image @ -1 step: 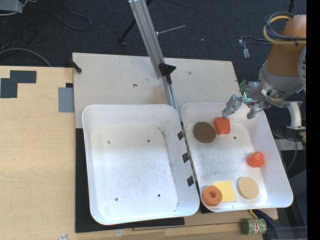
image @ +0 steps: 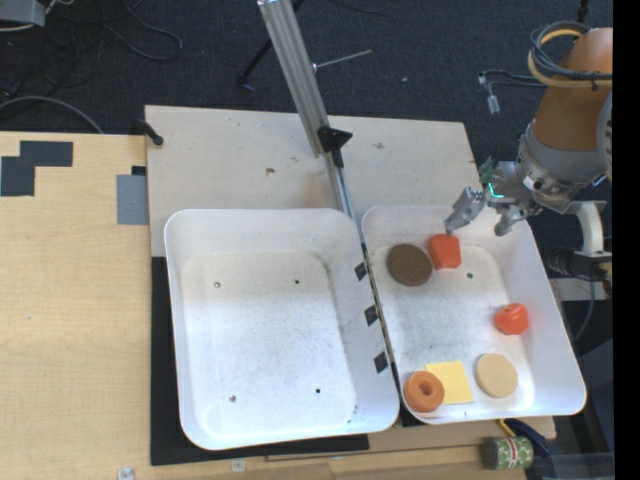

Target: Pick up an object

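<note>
My gripper (image: 484,214) hangs over the far edge of the right bin (image: 550,298), fingers spread open with nothing between them. Just below and left of it sits an orange block (image: 445,251), beside a brown round cookie (image: 409,265). A small red-orange piece (image: 511,319) lies near the bin's right wall. At the near end are an orange ring (image: 424,391), a yellow square slice (image: 449,381) and a tan round disc (image: 496,375).
The left bin (image: 200,268) lies beside the right one, with a black clipped divider (image: 368,313) between them. A slanted metal rail (image: 300,88) rises behind the bins. A small green object (image: 510,453) lies at the bench front.
</note>
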You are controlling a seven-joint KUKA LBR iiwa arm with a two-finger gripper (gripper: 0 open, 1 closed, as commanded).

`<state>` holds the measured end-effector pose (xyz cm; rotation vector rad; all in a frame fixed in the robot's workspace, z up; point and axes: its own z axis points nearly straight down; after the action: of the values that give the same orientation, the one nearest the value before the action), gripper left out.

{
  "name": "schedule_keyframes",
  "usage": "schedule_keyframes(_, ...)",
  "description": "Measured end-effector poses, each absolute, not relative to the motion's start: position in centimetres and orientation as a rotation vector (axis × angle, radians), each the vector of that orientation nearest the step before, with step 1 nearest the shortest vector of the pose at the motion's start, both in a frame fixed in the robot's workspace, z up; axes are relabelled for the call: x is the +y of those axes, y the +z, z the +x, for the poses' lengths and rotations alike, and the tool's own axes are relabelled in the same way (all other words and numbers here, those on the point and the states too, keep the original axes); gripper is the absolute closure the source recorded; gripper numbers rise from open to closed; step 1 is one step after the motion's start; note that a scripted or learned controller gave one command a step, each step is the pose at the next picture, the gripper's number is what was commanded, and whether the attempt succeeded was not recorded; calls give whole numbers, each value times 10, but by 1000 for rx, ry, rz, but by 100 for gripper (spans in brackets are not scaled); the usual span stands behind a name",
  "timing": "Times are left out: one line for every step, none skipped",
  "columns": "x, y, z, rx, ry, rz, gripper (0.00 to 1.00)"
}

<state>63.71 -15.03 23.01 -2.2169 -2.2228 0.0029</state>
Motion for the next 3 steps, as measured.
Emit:
schedule_keyframes(-152,168,642,-2217,8,-2216,0)
schedule_keyframes(-150,124,641,-2218,7,-2217,0)
schedule_keyframes(-150,95,643,-2224,-4,-2225,0)
